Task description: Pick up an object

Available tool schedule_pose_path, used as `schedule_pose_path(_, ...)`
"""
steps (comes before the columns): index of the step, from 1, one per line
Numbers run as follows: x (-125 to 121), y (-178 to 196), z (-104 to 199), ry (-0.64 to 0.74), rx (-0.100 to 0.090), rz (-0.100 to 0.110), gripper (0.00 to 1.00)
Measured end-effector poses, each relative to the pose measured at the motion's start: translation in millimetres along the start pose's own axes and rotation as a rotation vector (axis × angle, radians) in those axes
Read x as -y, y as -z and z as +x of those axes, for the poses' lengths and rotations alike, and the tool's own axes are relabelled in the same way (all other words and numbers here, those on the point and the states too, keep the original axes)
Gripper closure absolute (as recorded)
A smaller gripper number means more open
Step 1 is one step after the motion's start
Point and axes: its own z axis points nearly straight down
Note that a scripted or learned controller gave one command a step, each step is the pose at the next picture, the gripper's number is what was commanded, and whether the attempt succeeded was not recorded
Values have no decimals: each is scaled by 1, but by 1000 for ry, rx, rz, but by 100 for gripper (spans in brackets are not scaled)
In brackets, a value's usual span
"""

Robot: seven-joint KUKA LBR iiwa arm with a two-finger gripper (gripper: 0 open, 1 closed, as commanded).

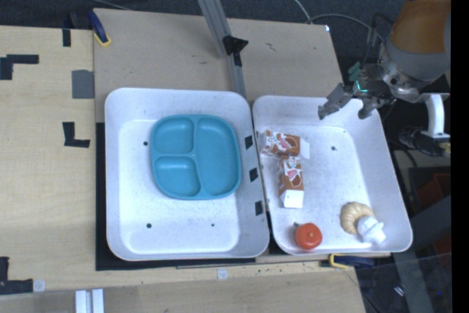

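Note:
My gripper hangs over the far right corner of the right bin, open, with nothing between its two fingers. Below it in that bin lie a brown and white packet, a white and red carton, a red tomato-like ball near the front wall, and a tan and white pastry-like toy at the front right. The gripper is apart from all of them, up and to the right of the packet.
The left bin holds a blue divided plate. A grey metal pole slants down to the bins' shared far edge. Cables run behind the bench. The arm's orange and grey body stands at the right.

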Motion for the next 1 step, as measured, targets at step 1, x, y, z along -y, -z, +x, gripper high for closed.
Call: schedule_pose_path(1, 0, 0, 0, 0, 0, 0, 0)
